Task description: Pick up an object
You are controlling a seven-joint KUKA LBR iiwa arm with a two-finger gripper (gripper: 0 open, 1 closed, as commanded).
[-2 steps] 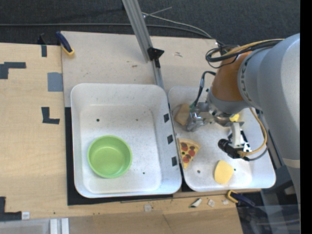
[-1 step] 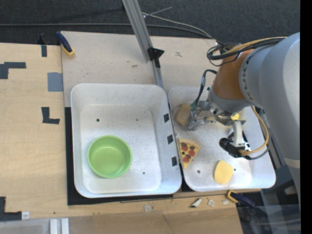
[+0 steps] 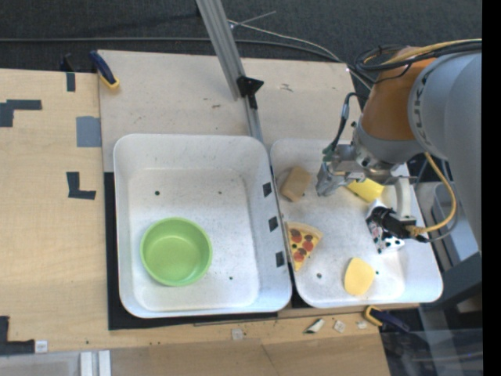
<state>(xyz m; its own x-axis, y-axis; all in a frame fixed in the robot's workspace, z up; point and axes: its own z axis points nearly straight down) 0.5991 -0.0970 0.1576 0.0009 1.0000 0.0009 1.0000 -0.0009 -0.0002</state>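
Gripper [image 3: 329,180] hangs low in the right bin [image 3: 423,288], grip state not discernible; tan block [image 3: 295,183] just left of it, yellow piece [image 3: 365,189] just right, pizza slice [image 3: 301,244] below-left; no legible writing on any item.

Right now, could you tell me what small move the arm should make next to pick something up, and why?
Probably shift the gripper slightly toward the left bin and lower it over the tan bread-like block. The gripper hangs just beside that block in the right white bin, nearer to it than to the pizza slice toy.
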